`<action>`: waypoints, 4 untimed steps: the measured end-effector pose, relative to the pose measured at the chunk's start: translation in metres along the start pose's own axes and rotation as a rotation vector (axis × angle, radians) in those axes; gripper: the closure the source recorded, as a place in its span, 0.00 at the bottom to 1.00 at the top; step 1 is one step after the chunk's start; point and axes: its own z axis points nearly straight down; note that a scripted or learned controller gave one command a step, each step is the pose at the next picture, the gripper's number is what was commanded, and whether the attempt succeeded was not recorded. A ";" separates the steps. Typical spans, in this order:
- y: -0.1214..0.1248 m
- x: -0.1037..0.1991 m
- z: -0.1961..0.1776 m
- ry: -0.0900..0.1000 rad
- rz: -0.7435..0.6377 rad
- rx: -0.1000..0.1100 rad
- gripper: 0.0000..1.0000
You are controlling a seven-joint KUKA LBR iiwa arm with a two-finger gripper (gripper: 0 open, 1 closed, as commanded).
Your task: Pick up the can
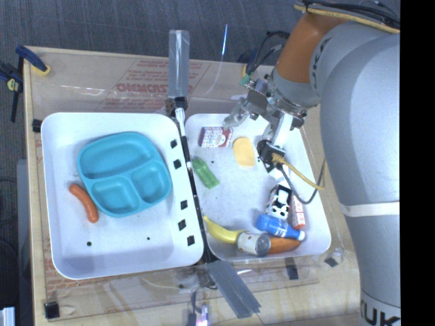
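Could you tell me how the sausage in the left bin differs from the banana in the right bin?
The sausage is orange-red; the banana is yellow. The sausage lies alone beside the blue tray; the banana touches a cluster of items at its bin's near edge. Both are elongated and lie flat.

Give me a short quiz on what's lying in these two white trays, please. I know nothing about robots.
1. True or false: the banana lies on the blue plate.
2. What lies beside the plate in the left bin? A) a green pepper B) an orange sausage C) a blue bottle
3. Fill in: the gripper hangs above the ___ bin, near the red and white can.
Key: 1 false; 2 B; 3 right bin.
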 end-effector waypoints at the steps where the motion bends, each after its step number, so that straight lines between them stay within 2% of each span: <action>1: -0.011 -0.024 0.104 -0.002 -0.038 0.004 0.00; 2: 0.044 -0.028 0.124 -0.006 0.093 0.024 0.00; 3: 0.046 -0.025 0.114 -0.003 0.086 0.011 1.00; 4: 0.024 0.012 0.007 0.001 0.032 -0.002 1.00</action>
